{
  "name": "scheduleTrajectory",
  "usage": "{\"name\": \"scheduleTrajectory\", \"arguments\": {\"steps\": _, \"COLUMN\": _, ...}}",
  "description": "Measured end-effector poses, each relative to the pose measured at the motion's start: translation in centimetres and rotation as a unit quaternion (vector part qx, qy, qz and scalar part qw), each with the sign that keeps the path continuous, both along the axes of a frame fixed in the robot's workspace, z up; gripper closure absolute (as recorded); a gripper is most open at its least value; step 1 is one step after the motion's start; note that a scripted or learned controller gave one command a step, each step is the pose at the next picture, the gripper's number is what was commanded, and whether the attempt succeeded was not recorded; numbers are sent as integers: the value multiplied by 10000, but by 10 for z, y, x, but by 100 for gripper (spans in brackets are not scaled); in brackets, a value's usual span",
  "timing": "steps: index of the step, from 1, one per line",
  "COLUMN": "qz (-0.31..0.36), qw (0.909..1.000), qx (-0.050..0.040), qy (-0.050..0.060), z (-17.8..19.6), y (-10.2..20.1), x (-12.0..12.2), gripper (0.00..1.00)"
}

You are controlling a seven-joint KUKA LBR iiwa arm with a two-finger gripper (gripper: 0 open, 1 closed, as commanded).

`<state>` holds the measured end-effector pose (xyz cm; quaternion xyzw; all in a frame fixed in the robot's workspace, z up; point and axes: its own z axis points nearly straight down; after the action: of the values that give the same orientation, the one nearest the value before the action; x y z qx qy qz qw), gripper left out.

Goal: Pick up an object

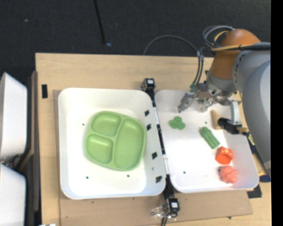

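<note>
**Green toy piece lies loose just below the gripper**

Green is the main colour in both bins. On the pale wooden worktop (pixel 99 69), the white bin on the view's left (pixel 70 98) holds a light green divided plate (pixel 115 140), lying flat near its middle. The white bin on the view's right (pixel 188 161) holds four small things. A green lobed piece (pixel 177 123) lies near the dividing wall, and a green stick-shaped piece (pixel 209 137) lies at a slant further right. An orange-red piece (pixel 224 155) lies near the right rim, with a pink piece (pixel 228 174) just below it in the view.

The grey arm (pixel 254 84) reaches in from the right, over the far end of the right bin. Its gripper (pixel 184 106) points down and to the left, near the green lobed piece but apart from it. From this angle I cannot tell how far the gripper is open.
</note>
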<state>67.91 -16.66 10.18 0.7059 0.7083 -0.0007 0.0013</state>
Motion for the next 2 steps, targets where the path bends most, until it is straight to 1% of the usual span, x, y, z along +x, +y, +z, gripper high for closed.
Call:
{"name": "scheduleTrajectory", "arguments": {"steps": 1, "qz": 11, "qw": 10000, "qx": -13, "qy": -19, "z": 12, "y": -1, "x": 1, "gripper": 100}}
{"name": "scheduleTrajectory", "arguments": {"steps": 2, "qz": -13, "qw": 10000, "qx": 5, "qy": -27, "z": 57, "y": -3, "x": 1, "gripper": 100}}
